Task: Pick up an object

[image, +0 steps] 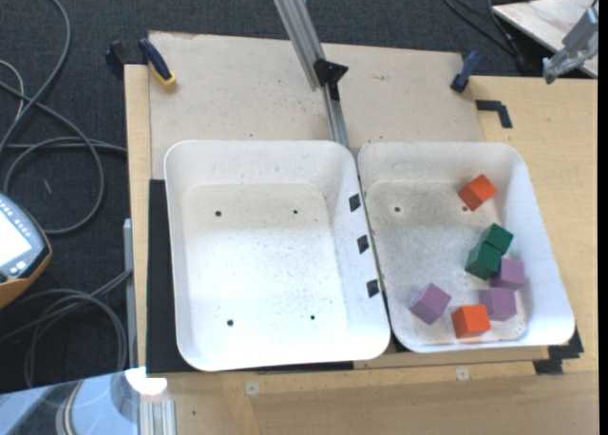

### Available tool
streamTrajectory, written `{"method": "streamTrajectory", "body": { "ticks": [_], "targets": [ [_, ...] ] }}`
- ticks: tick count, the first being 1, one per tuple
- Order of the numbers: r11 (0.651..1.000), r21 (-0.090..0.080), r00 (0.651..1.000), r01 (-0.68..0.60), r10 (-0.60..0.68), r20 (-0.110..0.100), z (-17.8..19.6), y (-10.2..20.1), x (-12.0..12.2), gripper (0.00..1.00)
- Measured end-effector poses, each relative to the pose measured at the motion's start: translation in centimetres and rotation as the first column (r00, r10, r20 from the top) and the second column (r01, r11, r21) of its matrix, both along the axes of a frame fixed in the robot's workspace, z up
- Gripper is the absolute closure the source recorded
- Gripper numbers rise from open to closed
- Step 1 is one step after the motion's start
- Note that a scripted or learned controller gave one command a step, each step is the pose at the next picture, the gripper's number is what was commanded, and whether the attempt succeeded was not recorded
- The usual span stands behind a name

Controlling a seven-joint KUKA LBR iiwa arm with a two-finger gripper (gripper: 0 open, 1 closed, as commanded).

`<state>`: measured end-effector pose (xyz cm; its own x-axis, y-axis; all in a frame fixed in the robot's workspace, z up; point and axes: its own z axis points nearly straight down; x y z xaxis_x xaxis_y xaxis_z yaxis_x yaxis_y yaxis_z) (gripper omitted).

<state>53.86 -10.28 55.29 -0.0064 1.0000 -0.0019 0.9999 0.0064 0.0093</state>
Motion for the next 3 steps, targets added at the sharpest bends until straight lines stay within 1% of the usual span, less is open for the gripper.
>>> {"method": "streamTrajectory", "body": {
  "ticks": [1,2,3],
  "targets": [
    [1.000,0.004,1.000,-0.002,0.002,-0.009,-0.3,7.0,0.4,0.00],
    [1.000,0.002,1.000,0.004,-0.004,-0.017,-6.6,7.6,7.6,0.00],
    [1.000,0.004,1.000,0.002,-0.002,-0.016,-9.8,11.0,2.3,0.00]
  ]
}}
